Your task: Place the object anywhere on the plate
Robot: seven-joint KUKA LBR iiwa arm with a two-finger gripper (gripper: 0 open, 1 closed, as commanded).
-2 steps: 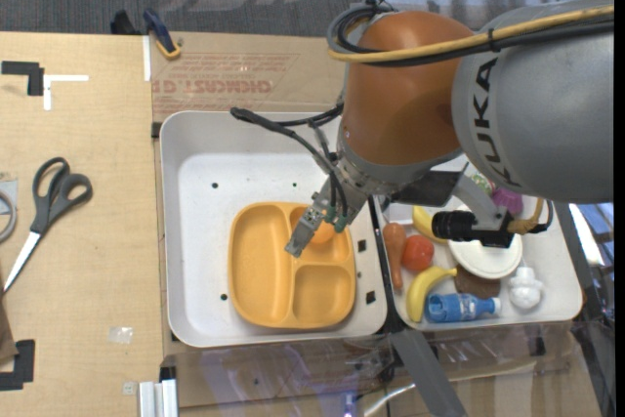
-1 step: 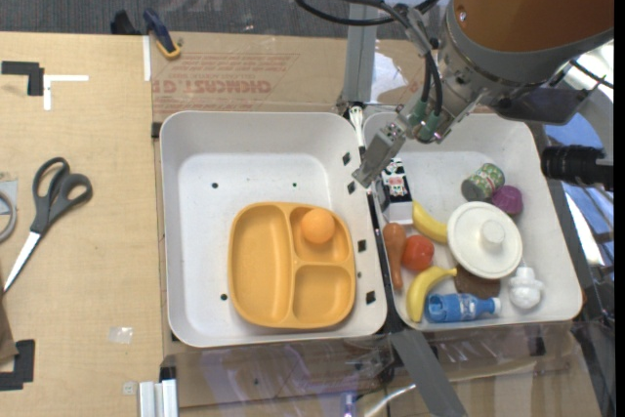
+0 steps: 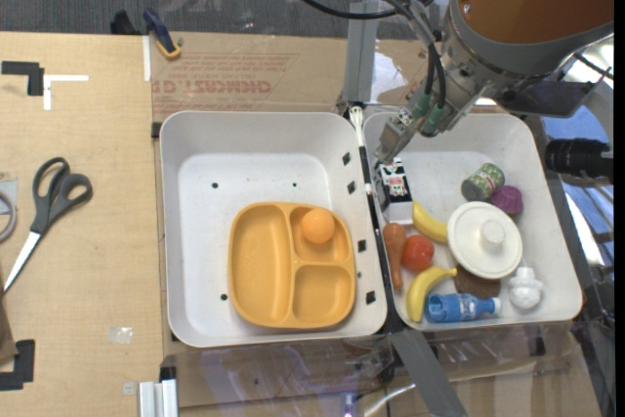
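A yellow divided plate (image 3: 262, 261) lies in the left bin (image 3: 195, 161). An orange ball (image 3: 317, 226) rests in the plate's upper right compartment. My gripper (image 3: 392, 142) hangs over the near-left corner of the right bin (image 3: 535, 144), just right of the wall between the bins. A small black-and-white box (image 3: 394, 183) lies right below it. I see nothing held by the gripper.
The right bin holds two bananas (image 3: 430, 224), a tomato (image 3: 418, 252), a carrot (image 3: 393, 241), a white lidded pot (image 3: 485, 237), a green can (image 3: 483, 180), a purple piece (image 3: 507, 200) and a blue bottle (image 3: 461, 309). Scissors (image 3: 44, 202) lie on the bench at left.
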